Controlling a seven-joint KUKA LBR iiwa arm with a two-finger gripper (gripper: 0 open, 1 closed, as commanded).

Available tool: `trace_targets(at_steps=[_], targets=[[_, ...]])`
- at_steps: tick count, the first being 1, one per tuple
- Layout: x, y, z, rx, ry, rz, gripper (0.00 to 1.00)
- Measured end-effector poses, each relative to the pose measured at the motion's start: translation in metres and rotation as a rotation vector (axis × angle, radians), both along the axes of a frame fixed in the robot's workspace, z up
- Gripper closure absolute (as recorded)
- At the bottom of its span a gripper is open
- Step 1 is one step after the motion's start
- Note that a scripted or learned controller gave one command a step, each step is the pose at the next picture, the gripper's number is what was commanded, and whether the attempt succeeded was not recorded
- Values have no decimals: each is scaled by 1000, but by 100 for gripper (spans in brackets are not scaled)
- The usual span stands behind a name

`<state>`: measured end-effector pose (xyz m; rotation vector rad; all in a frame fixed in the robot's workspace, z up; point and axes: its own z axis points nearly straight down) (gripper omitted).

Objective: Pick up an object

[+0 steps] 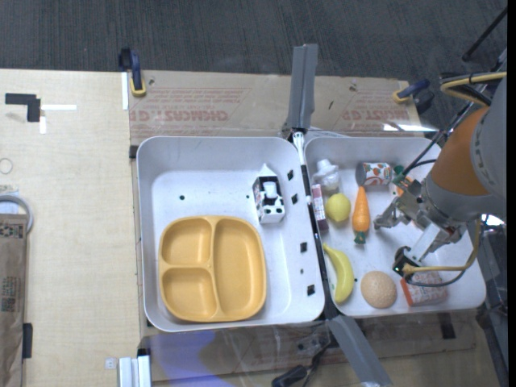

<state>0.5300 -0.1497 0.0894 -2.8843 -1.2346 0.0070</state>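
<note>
Here, in the camera view, the claw (381,222) hangs low over the right bin (419,313), on the end of the grey arm with its orange band. Whether it is released or clenched cannot be told from this angle, and nothing is seen gripped in it.

The carrot (360,210) lies just beside the claw toward the view's left, its tip pointing up the picture. A lemon (339,207) sits just beyond the carrot, farther from the claw. Past it, a dark red tube (316,208) lies along the bin's wall. Above the claw in the picture lies a small can (376,173) with an orange label, and near it a white bottle (326,170). Below the claw rests a brown egg-shaped thing (378,289), with a banana (341,272) on its far side and a red-and-white packet (425,293) on its near side.

Well apart from the claw, the left bin (201,176) on the bench (64,216) holds a yellow divided plate (214,266) and a black-and-white box (268,198).
</note>
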Motion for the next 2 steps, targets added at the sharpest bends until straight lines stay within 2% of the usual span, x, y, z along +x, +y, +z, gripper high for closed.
trace_targets(at_steps=[1,2], targets=[[0,-1,6,2,5,1,100],[63,-24,0,-2,1,-16,100]])
